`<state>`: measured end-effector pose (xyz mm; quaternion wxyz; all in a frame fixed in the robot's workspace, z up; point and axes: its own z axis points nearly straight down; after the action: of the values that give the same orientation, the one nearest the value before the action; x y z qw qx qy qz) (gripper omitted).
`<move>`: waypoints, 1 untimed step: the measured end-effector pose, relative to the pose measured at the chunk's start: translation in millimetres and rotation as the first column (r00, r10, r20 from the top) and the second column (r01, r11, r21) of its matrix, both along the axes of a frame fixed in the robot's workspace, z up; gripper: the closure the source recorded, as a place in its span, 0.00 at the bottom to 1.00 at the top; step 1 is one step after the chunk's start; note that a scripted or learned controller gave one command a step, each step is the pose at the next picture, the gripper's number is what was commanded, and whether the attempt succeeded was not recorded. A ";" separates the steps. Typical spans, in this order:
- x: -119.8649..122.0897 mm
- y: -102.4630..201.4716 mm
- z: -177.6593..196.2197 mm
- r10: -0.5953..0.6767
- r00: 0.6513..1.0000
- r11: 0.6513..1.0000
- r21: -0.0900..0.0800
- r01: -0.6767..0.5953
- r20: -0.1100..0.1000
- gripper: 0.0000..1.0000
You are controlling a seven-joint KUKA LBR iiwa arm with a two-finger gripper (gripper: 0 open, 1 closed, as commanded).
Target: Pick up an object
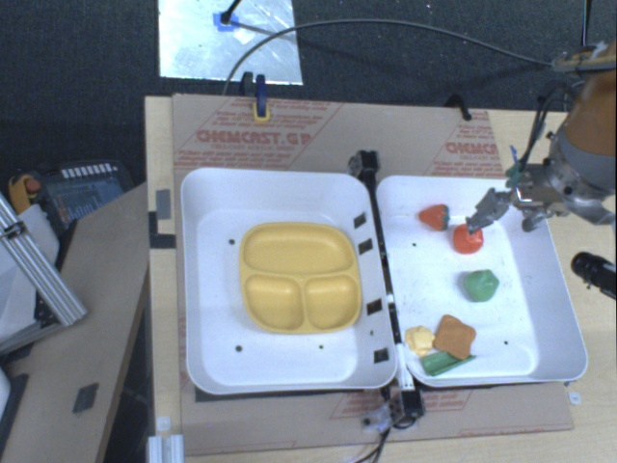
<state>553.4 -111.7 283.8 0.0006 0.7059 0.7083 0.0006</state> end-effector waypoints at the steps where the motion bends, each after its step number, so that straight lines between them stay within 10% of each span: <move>1: 2.0 1.1 -62.5 -0.002 1.000 1.000 0.001 0.002 -0.004 0.00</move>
<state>555.3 -110.6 221.3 -0.0011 0.7068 0.7074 -0.0007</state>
